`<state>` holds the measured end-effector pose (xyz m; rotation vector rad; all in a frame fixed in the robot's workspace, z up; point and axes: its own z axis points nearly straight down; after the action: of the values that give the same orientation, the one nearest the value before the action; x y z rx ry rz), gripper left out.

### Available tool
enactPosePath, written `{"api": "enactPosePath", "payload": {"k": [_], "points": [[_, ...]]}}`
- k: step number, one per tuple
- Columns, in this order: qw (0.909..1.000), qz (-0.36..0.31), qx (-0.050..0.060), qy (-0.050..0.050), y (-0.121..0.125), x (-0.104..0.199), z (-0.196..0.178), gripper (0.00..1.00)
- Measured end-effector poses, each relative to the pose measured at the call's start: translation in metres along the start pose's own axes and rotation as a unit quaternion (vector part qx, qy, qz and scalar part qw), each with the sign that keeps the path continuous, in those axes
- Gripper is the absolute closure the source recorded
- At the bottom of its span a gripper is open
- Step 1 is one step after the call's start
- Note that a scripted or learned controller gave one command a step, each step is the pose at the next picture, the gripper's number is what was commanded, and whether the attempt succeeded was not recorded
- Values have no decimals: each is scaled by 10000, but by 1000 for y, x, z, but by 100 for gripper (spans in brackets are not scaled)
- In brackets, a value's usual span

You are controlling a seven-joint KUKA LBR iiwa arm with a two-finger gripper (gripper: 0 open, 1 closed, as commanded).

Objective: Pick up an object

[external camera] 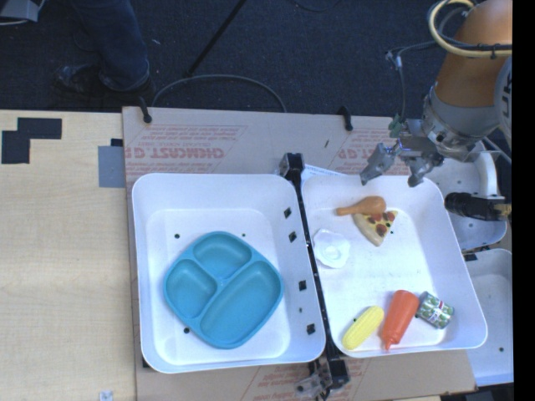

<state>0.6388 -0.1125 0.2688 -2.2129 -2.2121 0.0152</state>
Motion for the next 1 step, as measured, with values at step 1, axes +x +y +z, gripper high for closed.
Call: {"api": "enactPosePath", "payload": {"k": [1], "points": [[10000,-8,-63,-6,2,0,-8,0]]}}
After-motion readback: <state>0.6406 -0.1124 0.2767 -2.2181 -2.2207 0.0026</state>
